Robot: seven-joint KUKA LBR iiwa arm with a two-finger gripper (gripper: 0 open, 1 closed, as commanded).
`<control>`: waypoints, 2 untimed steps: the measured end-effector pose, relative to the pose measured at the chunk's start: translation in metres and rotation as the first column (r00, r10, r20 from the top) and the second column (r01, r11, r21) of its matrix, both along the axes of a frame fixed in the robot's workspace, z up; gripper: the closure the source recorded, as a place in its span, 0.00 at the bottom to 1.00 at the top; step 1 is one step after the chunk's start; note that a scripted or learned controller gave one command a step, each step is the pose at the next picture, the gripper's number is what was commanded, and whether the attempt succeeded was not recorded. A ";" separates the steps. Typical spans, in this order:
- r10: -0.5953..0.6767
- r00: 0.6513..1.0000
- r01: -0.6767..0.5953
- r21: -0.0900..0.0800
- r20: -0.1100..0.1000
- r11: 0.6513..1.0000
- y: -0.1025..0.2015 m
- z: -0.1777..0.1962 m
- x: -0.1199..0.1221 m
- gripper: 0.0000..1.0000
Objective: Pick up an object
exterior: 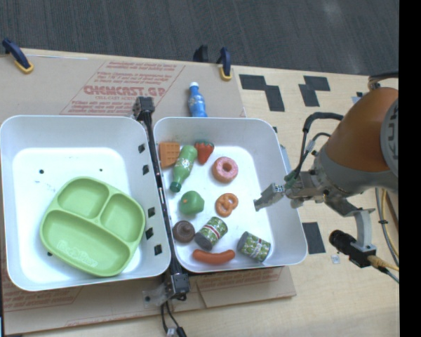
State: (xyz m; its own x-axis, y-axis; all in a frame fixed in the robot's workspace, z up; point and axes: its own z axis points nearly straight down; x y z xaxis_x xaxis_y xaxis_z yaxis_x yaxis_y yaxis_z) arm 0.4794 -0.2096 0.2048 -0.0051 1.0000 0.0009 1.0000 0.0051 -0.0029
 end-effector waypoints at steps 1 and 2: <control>0.003 1.000 -0.003 0.000 0.001 1.000 0.028 -0.113 0.000 0.00; 0.007 1.000 -0.007 -0.002 0.000 1.000 0.027 -0.103 0.000 1.00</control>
